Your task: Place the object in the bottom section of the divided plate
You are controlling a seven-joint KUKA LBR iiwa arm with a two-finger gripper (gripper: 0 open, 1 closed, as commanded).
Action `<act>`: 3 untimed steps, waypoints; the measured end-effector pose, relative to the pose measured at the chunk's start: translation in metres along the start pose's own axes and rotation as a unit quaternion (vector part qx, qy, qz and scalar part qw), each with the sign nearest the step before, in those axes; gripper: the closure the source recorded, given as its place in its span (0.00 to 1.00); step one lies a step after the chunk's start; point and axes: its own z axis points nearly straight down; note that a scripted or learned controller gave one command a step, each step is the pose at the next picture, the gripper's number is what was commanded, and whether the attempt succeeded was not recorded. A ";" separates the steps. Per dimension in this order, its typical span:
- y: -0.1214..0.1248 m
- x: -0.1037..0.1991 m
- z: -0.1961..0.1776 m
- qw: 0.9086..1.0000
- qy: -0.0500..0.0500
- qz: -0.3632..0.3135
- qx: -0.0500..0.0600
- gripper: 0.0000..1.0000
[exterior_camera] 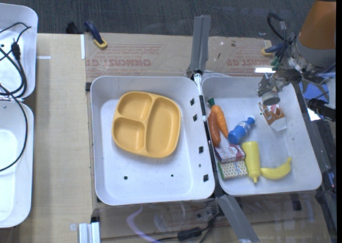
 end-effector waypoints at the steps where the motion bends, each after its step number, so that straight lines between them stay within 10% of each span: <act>1: -0.010 0.065 -0.041 0.995 0.000 0.099 0.000 1.00; 2: -0.023 0.047 -0.007 0.999 0.000 0.047 0.002 1.00; 3: 0.019 0.121 0.024 0.999 0.000 0.035 0.001 1.00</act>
